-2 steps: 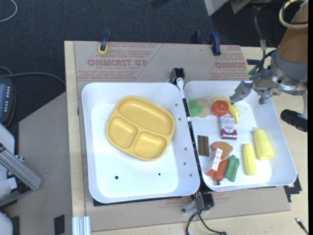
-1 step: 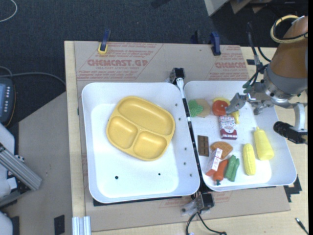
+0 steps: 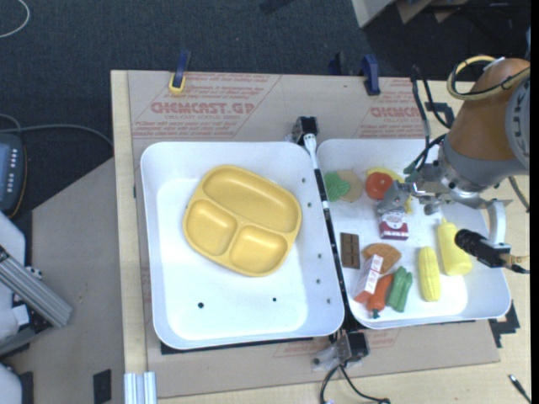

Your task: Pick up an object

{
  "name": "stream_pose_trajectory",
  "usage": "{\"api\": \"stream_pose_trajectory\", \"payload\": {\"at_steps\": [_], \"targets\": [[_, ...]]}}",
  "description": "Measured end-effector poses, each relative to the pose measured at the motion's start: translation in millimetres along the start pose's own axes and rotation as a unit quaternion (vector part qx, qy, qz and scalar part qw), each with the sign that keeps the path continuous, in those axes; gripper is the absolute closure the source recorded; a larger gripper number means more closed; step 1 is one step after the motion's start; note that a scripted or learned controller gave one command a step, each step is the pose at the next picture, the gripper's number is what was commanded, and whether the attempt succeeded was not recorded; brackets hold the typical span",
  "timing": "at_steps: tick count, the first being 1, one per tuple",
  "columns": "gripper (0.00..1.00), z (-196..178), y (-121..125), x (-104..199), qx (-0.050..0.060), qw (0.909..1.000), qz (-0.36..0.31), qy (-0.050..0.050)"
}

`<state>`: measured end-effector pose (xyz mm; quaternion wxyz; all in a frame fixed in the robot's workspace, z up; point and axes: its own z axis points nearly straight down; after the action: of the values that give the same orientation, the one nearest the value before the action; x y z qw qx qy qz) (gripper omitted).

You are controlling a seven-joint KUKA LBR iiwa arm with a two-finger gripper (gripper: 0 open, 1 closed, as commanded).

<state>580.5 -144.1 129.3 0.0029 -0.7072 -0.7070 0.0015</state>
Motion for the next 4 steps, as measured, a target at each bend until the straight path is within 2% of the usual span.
{"api": "stream_pose_trajectory", "payload": {"at_steps": [1, 2, 4], "targets": [[0.0, 48, -1, 1, 0.0, 1.0, 0.0, 0.0], [1.0, 34, 1, 0, -0.003, 1.0, 0.001, -0.001], [1.0, -60, 17, 5, -0.006, 1.0, -0.001, -0.002]]}}
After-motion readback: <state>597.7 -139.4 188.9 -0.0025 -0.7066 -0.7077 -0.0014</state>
